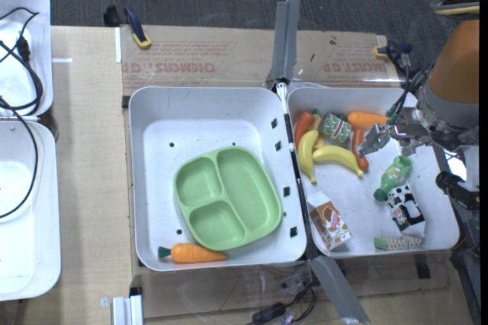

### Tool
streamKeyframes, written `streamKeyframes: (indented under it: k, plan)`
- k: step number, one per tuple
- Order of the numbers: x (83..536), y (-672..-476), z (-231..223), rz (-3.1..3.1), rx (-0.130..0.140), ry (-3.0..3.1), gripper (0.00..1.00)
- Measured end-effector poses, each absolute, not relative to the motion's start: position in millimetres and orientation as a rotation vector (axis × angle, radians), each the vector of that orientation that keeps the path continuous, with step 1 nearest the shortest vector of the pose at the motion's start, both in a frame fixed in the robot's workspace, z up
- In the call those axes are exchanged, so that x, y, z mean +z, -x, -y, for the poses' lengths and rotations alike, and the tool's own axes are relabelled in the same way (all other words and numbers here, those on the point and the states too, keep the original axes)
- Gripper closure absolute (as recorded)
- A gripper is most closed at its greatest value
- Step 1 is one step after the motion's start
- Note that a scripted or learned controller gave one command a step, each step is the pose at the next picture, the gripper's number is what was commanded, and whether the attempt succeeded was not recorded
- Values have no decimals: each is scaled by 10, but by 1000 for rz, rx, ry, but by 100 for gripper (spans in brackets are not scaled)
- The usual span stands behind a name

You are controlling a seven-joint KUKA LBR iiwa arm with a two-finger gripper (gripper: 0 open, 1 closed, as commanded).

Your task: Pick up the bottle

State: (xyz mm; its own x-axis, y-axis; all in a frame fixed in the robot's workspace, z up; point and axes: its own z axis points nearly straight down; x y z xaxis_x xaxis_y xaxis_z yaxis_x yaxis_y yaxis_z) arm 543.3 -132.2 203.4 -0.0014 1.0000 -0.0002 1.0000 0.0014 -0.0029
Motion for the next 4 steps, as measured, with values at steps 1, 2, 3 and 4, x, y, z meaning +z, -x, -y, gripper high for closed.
streamKeyframes:
  k: [1, 2, 3, 4]
  plan:
    - [1310, -5183, 1723, 1919, 4, 2482, 0]
    - [901, -5338, 1925, 1513, 3, 2746, 0]
    - [989, -5336, 1931, 1514, 5, 2745, 100]
    - [2024, -5473, 1386, 1365, 6, 2828, 100]
